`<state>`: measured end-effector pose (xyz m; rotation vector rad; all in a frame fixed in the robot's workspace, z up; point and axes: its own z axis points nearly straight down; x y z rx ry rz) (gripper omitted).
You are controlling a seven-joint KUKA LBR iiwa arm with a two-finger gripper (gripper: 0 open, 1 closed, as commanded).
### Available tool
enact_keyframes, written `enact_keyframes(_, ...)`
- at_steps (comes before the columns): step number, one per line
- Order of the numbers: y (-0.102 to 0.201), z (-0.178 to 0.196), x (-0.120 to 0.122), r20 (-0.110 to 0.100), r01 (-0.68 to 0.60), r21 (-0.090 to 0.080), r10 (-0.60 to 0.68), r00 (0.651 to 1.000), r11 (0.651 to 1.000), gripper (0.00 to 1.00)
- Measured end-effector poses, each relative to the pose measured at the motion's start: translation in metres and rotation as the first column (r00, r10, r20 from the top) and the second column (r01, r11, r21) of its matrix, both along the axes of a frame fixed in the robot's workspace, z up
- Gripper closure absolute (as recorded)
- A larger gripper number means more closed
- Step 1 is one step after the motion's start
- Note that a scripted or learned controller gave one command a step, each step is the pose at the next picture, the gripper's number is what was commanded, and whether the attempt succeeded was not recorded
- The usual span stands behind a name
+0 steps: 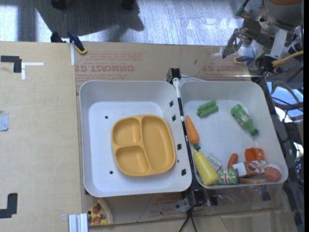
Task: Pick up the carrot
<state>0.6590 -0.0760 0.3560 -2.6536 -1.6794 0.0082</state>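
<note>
- In right bin (267,111), carrot (192,129) lies along the left wall, tip toward the far side, butt just beside the yellow bottle (204,167). Probably dumped loose with the other toys, hence the wall-hugging spot.
- Gripper (233,44) is parked above the bin's far rim, well apart from the carrot, likely a pre-approach pose.
- Fingers look spread, nothing between them.
- Carrot: orange, tapered, small, green stub at the near end. Wall on one side will crowd a finger.
- Left bin (91,144) holds a yellow tray (143,145).

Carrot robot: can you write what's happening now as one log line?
gripper: above bench behind right bin | carrot: in right bin, by left wall, not held | step: pick not begun
</note>
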Motion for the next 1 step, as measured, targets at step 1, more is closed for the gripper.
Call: enact_keyframes(1,-0.0118,0.1622,-0.0007,0.003,-0.116,0.000,0.116,0.993,0.993,0.00)
